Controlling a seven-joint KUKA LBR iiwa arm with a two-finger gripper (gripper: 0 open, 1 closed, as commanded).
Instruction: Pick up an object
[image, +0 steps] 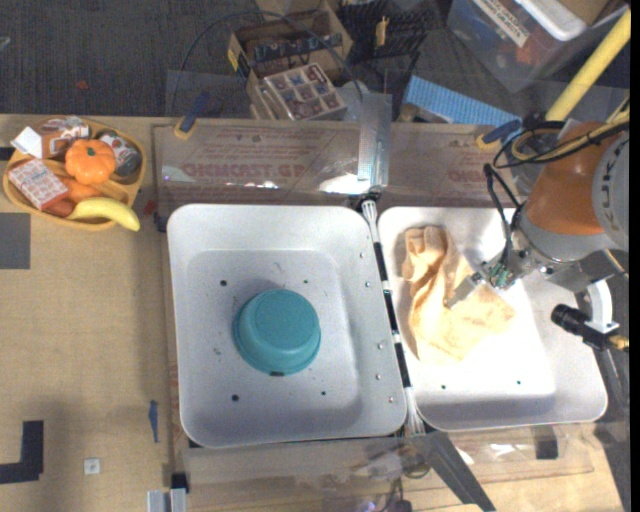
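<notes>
Left bin (200, 260) sitting beside right bin (570, 395), walls touching. Arm (575, 195) reaching in from right over right bin.

Teal bowl (278, 331) lying upside down in middle of left bin, untouched.

Yellow cloth (445, 310) lying crumpled in left half of right bin.

Gripper (467, 290) hanging low at cloth's upper middle, tip seemingly touching fabric; finger state cannot tell, too small and blurred.

Step in hand, judging: reaching for cloth, grasp not yet confirmed. Next move calling for pinching a raised fold, then lifting straight up.
</notes>
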